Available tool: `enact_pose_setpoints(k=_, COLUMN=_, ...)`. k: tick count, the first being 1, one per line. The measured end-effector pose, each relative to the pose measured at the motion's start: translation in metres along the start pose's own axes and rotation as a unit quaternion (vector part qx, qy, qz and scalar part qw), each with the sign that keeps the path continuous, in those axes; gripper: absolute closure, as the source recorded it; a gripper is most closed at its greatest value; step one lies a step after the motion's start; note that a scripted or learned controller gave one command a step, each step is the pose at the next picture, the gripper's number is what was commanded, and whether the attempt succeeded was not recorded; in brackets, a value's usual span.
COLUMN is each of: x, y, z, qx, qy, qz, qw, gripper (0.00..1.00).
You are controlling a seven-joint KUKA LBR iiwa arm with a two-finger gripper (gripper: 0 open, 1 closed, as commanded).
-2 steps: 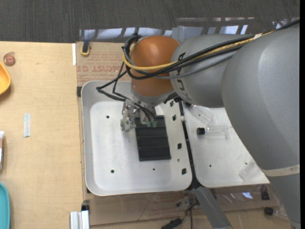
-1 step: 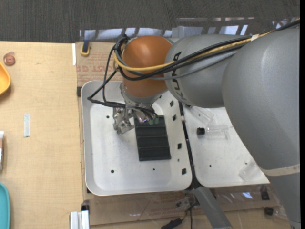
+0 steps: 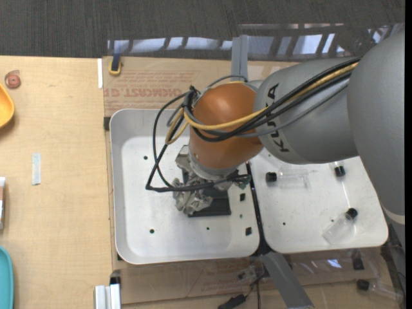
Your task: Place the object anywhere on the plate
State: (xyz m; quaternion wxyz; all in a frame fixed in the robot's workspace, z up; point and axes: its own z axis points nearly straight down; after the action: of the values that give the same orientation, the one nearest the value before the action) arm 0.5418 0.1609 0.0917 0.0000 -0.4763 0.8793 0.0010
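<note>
My gripper [image 3: 192, 201] hangs low over the middle of the left white bin [image 3: 135, 237], under the arm's orange band [image 3: 222, 131]. A flat black piece [image 3: 219, 206] lies right beside the gripper on its right. Whether it is touching the gripper or is part of it, I cannot tell. Black cables [image 3: 158, 166] loop down to the left of the wrist. The wrist hides the bin floor directly behind the gripper. A yellow-orange rim [image 3: 4, 110] shows at the far left edge of the bench.
The right bin [image 3: 309, 237] holds clear plastic pieces [image 3: 338, 227] and small black caps [image 3: 271, 177]. The grey arm [image 3: 322, 108] covers the top of that bin. A teal edge [image 3: 4, 279] sits at the bottom left, and a small clear strip [image 3: 36, 169] lies on the wooden bench.
</note>
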Motion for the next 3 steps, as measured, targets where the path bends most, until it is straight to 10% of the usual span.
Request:
enact_pose_setpoints(k=1, x=-0.043, y=0.020, z=-0.082, qx=0.000, qy=-0.002, qz=-0.239, qw=0.9709, gripper=1.00)
enact_pose_setpoints(k=2, x=-0.084, y=-0.039, z=-0.083, qx=0.001, qy=-0.002, qz=-0.251, qw=0.9680, gripper=1.00)
enact_pose_setpoints(k=3, x=-0.083, y=-0.039, z=-0.083, qx=0.001, qy=-0.002, qz=-0.251, qw=0.9680, gripper=0.00)
